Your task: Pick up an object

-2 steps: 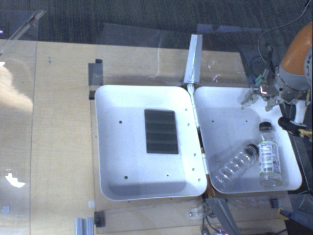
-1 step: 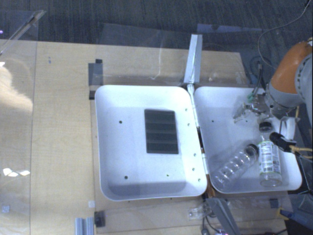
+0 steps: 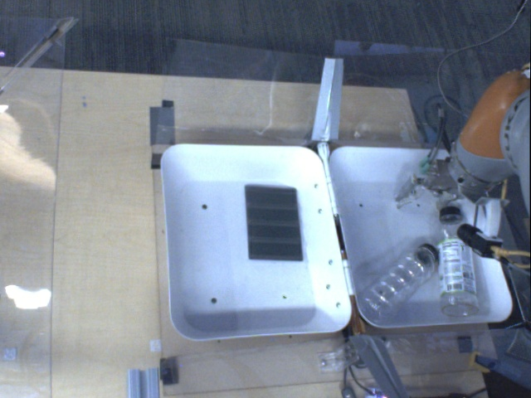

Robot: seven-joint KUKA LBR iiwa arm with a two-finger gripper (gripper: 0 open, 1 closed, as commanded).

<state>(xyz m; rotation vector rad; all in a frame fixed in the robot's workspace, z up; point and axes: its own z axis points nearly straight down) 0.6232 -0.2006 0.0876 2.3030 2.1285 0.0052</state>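
Arm (image 3: 498, 131) enters from the right, orange band above the wrist, positioned over the far right part of the right bin (image 3: 365, 181). Pincer (image 3: 452, 191) sits low over that bin's upper right area; whether it is open or closed cannot be told, and no object is seen in it.

Right bin contents: two clear plastic bottles in the near right corner. One bottle (image 3: 400, 279) lies on its side, slanted, dark cap pointing up and right. Second bottle (image 3: 455, 274) with a white label lies just beside it, cap pointing to the far side.

Left bin (image 3: 191, 222) holds a dark ribbed rectangular block (image 3: 273, 222) near its centre. Both bins rest on the wooden counter (image 3: 91, 247).
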